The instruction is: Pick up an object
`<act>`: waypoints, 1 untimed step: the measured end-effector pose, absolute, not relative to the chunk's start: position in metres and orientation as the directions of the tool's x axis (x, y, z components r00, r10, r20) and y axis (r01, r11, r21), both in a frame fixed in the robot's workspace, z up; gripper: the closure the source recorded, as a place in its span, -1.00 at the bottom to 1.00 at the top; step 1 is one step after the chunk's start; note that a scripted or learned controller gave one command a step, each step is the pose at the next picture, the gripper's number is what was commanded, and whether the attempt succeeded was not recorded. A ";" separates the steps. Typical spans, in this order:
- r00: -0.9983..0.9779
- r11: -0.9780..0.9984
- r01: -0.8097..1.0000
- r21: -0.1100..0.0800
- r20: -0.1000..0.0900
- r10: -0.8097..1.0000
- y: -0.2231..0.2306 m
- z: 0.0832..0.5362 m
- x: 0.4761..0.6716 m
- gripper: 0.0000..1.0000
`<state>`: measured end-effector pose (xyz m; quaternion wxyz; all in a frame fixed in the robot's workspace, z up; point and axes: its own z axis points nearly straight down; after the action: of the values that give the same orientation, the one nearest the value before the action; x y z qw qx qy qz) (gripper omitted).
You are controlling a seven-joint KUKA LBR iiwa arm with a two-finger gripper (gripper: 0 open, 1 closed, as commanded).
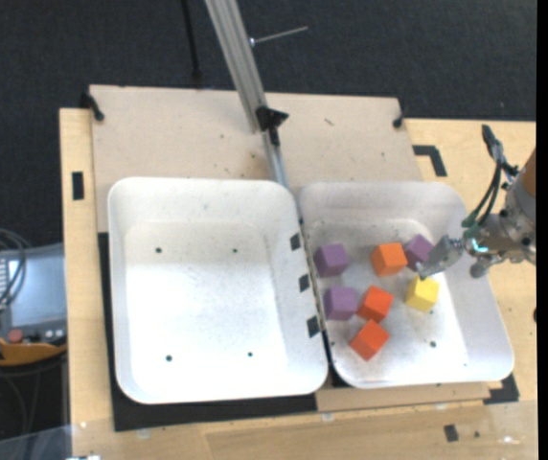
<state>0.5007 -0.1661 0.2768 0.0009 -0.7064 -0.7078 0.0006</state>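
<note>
Yellow cube just below hand, apparently touching; hand's grip state unclear.

Left bin: open floor throughout. Right bin: six cubes crowd the centre; free floor along its near and right edges.

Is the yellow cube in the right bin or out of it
In. The yellow cube lies on the floor of the right bin, inside its rim, beside an orange cube.

Bench under two white bins
</note>
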 end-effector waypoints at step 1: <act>-0.001 0.001 1.000 0.003 -0.001 1.000 -0.166 0.279 0.501 -1.00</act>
<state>0.5014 -0.1662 0.2790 -0.0012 -0.7069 -0.7073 -0.0007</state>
